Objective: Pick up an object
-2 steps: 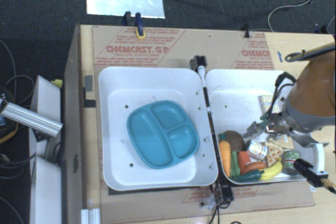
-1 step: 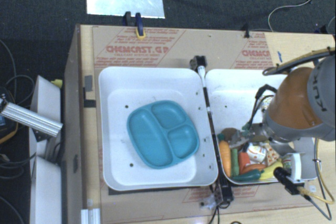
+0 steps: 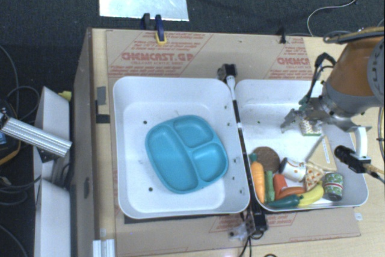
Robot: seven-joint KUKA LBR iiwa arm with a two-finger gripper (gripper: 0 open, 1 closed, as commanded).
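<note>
My gripper (image 3: 301,120) hangs over the back part of the right bin (image 3: 264,99), at the end of the grey and orange arm coming in from the right. A small patterned piece (image 3: 311,127) shows right beside the gripper; I cannot tell whether it is held. Toy food is heaped in the bin's front corner, apart from the gripper: an orange carrot (image 3: 257,176), a brown round piece (image 3: 267,158), a white cup (image 3: 293,168), a pizza slice (image 3: 313,176), a red piece (image 3: 287,189), a yellow banana (image 3: 313,195) and a small can (image 3: 333,185).
The left bin (image 3: 129,129) holds a blue divided plate (image 3: 186,153). A black divider (image 3: 236,123) runs between the two bins. Brown cardboard (image 3: 156,57) lies behind them, with a blue and yellow clamp (image 3: 157,27) at its back edge.
</note>
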